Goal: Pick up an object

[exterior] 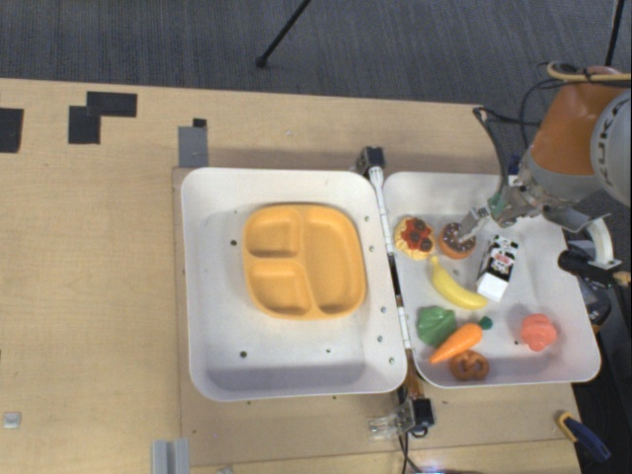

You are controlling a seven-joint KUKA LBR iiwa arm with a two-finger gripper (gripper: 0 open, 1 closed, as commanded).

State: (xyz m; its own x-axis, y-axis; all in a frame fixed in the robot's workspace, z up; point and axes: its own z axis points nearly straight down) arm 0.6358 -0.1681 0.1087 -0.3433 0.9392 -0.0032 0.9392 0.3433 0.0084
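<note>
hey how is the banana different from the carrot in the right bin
The banana is plain yellow; the carrot is orange with a green tip at its upper right end. The banana is curved, while the carrot is straight and tapers to a point. The banana runs down toward the right; the carrot slants the other way, its point at lower left. The banana lies nearer the bin's middle, the carrot nearer the front wall. Both lie flat in the right bin, and look like toy food.

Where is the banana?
The banana lies in the right bin, between the milk carton and the green toy, above the carrot.
</note>
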